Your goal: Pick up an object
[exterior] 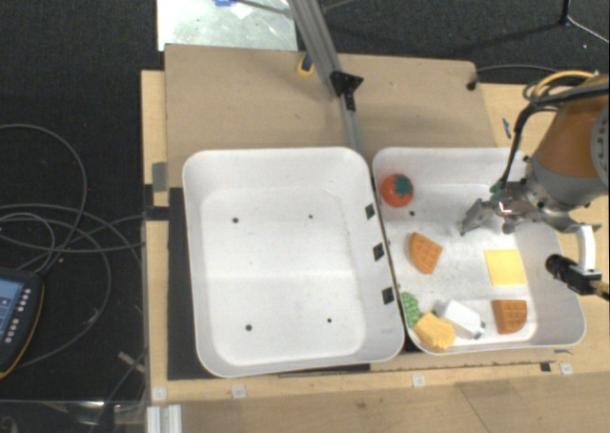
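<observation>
While the gripper [491, 215] hovers, the waffle piece [425, 253] lies beside it.

Two white bins [286, 174] [562, 326] were present; contents comprised one tomato [396, 189], two waffles [425, 253] [509, 315], two yellow blocks [504, 267] [435, 331], one white block [462, 315] and one green item [409, 306].

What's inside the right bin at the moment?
In the right bin: a tomato, two waffle pieces, a yellow square, a white block, a yellow wedge partly covering something green.
</observation>
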`<state>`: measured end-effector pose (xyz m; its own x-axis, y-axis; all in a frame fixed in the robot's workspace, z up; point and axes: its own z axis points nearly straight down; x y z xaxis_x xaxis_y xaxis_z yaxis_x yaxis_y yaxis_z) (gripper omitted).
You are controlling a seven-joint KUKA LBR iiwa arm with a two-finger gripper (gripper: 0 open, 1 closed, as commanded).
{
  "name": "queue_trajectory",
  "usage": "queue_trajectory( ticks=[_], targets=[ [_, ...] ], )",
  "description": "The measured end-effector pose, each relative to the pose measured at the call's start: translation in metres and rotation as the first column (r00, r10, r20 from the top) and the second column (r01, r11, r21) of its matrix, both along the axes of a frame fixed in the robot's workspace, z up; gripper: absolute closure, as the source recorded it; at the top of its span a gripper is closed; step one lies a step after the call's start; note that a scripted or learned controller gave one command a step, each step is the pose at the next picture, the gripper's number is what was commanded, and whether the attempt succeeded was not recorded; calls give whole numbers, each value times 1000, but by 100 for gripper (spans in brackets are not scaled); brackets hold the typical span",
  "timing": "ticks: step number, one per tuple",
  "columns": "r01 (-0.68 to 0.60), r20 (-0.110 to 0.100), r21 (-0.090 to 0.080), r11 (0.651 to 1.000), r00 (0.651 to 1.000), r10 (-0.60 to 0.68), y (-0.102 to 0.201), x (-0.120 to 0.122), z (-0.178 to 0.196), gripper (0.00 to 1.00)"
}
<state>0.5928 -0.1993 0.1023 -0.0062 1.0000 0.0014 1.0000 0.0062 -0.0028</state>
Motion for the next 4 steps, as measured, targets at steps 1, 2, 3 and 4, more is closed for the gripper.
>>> queue_trajectory(
  ticks=[1,2,3,4],
  targets=[
    [1,3,-2,1000,1000,-1,0,1,-12,0],
    [-2,7,-2,1000,1000,2,0,2,0,100],
    [0,11,-4,1000,1000,0,-3,9,64,100],
    [0,12,-5,1000,1000,0,-1,7,128,100]
  ],
)
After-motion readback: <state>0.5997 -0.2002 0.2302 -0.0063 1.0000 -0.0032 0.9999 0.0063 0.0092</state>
